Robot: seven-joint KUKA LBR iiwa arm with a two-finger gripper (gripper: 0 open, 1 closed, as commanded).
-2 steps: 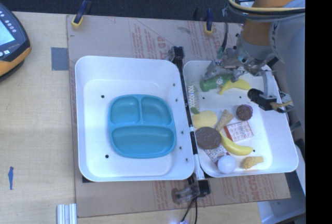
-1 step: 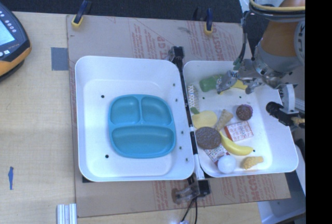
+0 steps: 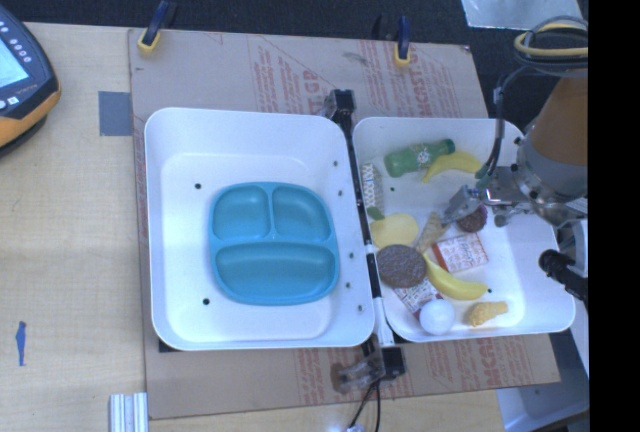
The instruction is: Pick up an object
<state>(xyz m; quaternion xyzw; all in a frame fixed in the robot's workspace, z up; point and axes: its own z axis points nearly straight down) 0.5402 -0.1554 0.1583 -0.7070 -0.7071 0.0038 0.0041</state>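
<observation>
Starting at the near edge of the right-hand shallow white bin (image 3: 540,320), one small white ball (image 3: 436,317) lies beside one crinkled yellow snack piece (image 3: 487,313), the two close but apart. Just beyond them one yellow banana (image 3: 455,282) curves along the bin floor, touching one flat red-and-white packet (image 3: 461,251) on its far side, and one dark brown round cookie-like disc (image 3: 401,265) sits to the left of both. One pale yellow lemon-shaped piece (image 3: 393,230) lies just past the disc, near the dividing wall. The pincer (image 3: 470,207) hangs at the right middle of this bin, its tips over a small dark reddish-brown round object (image 3: 473,218) that lies directly under them, just above the packet; whether it is released or clenched I cannot tell. Farther back, one green plastic bottle (image 3: 420,158) lies on its side next to a second yellow banana (image 3: 450,164), making two bananas. The left-hand shallow white bin (image 3: 170,250) carries one blue three-compartment plastic plate (image 3: 272,242) at its centre. Both bins sit side by side on the brown cardboard-covered surface (image 3: 250,70), two bins in all.
</observation>
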